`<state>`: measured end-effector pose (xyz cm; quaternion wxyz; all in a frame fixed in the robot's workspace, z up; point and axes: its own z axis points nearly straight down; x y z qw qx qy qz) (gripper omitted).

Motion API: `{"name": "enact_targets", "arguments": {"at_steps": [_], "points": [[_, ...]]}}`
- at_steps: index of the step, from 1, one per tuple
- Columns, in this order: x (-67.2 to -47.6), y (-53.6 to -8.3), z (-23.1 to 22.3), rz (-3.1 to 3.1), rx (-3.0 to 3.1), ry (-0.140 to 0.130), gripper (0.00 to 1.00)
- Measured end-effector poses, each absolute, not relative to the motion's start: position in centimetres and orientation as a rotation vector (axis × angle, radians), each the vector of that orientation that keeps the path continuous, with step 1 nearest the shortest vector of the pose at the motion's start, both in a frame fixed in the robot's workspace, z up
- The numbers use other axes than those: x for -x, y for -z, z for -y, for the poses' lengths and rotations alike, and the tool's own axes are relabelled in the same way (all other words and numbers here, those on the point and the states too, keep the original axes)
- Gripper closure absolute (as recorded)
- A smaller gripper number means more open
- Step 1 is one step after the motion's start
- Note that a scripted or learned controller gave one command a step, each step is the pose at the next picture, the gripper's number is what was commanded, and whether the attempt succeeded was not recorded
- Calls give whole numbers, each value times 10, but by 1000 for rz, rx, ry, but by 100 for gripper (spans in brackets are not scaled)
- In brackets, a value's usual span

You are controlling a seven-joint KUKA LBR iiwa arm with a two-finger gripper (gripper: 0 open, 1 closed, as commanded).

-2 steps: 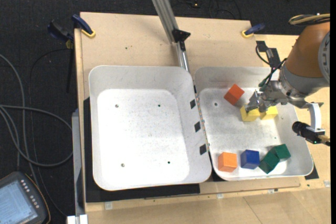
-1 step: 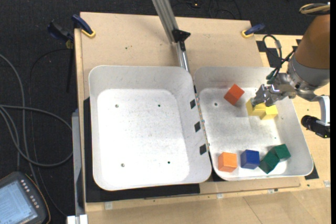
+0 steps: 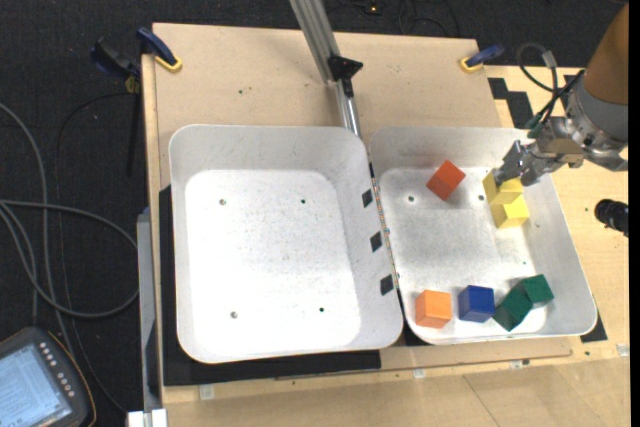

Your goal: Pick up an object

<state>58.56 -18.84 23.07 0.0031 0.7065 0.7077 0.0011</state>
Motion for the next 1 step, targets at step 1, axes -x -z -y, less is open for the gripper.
{"name": "enact_targets", "arguments": {"at_steps": [1], "points": [[-587, -283, 189, -2220, -2213, -4, 100]]}}
